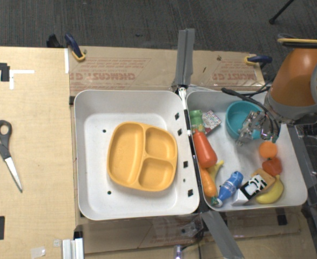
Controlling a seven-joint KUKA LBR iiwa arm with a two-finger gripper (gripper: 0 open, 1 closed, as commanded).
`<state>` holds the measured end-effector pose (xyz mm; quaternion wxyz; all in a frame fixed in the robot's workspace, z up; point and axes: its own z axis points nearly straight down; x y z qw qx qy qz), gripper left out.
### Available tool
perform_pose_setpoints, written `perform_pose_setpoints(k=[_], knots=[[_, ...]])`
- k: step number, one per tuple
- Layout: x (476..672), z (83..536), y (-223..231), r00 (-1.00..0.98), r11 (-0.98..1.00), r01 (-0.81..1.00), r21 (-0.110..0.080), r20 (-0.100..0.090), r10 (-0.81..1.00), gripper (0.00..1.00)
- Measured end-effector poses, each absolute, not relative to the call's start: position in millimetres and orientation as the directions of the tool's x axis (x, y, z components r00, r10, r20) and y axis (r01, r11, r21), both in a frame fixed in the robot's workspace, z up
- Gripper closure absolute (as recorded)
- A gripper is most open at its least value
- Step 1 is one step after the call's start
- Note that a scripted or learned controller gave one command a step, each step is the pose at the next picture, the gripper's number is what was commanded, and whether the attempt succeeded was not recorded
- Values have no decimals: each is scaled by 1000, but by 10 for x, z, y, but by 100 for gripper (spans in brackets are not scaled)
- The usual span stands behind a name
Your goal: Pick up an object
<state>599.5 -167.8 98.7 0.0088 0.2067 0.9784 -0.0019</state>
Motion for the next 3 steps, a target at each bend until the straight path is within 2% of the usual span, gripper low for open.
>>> perform_pose_setpoints(k=[1,2,3], knots=[[6466,971,-1339,-913,913,408,-7,14,408,0],[5930,991,-1595,-905,906,424,2,-17,424,0],[6104,989,-1141,-793,793,609,6,-16,609,0]])
